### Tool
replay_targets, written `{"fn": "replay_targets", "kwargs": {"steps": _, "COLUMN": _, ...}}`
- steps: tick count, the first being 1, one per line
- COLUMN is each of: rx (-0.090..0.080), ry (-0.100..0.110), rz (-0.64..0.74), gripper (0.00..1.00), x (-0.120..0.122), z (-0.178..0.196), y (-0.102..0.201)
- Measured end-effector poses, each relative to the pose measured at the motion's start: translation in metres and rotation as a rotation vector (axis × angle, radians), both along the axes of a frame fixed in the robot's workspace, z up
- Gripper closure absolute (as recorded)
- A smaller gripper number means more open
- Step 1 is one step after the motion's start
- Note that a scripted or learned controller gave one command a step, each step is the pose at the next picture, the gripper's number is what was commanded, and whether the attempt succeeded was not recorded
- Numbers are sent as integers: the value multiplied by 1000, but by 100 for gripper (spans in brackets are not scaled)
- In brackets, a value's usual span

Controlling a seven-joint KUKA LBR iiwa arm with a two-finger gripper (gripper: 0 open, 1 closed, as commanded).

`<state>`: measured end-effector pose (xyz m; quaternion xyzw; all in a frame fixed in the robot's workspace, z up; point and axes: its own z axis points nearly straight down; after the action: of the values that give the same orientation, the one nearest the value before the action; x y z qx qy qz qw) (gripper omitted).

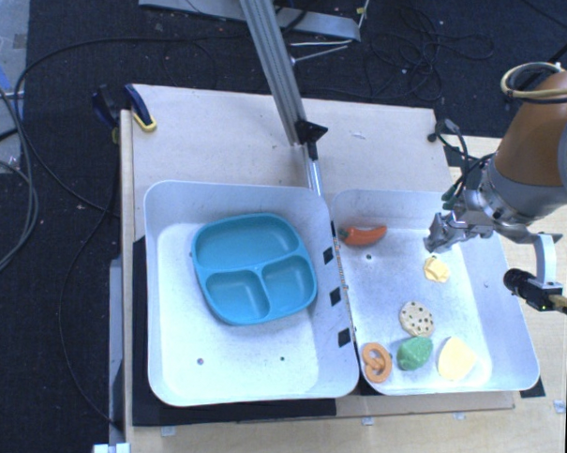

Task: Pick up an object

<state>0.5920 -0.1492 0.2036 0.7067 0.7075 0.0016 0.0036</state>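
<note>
The small yellow piece lies in the right bin, just below the gripper; it looks compact, with no clear long axis, so which way it points is uncertain. Whether the fingers are apart or together cannot be told; a slightly off descent could nudge it aside, since it is small and loose.

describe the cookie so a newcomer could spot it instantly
Look in the right-hand bin, toward its near edge, where four small items cluster. The cookie sits at the top of that cluster, just above the green piece: a pale round disc, the only one with dark specks.
</note>
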Motion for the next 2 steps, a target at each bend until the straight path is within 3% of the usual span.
{"fn": "replay_targets", "kwargs": {"steps": 1, "rx": 1, "ry": 1, "rz": 1, "gripper": 100, "x": 4, "z": 43, "y": 0}}
{"fn": "replay_targets", "kwargs": {"steps": 2, "rx": 3, "ry": 4, "rz": 6, "gripper": 100, "x": 10, "z": 49, "y": 47}}
